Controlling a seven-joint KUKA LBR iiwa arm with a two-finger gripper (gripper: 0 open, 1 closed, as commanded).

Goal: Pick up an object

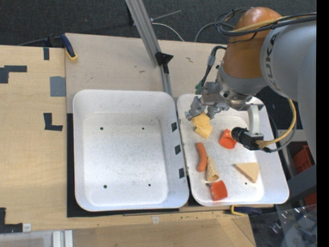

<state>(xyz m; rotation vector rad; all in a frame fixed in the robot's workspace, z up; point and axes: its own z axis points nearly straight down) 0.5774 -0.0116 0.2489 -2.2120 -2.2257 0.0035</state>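
Two white bins are set side by side on the desk (118,60), and the right bin (272,187) is reached into by the grey arm (267,45). The gripper (201,111) is placed over a yellow block (202,126) at the bin's far left; whether its jaws are released or clenched cannot be told. Nearer are scattered a tan wedge (248,171), an orange sausage (202,156) and two red pieces (226,139)

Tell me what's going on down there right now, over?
Pincer low in right bin, right over yellow chunk. Grip unclear. Sausage, cone and red pieces lie close by.
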